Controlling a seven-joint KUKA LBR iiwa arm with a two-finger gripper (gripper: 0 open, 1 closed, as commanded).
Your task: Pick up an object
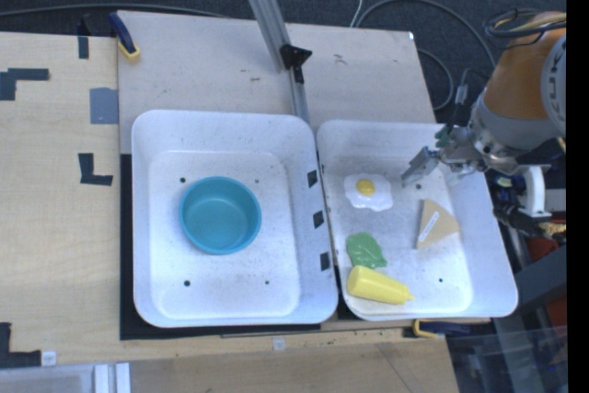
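The right bin [479, 281] holds a fried egg [367, 191], a tan cheese wedge [436, 224], a green leafy piece [366, 249] and a yellow corn-like piece [377, 286]. My gripper [423, 168] hangs over the upper right part of this bin, to the right of the egg and above the cheese wedge. Its fingers [415, 170] are spread, with nothing between them. A blue bowl [220, 214] sits in the left bin [166, 129].
A grey metal pole [267, 0] slants across the board behind the bins, ending in a black clamp [294, 57]. Cables loop on the dark floor at the top right. Wooden bench surface lies to the left.
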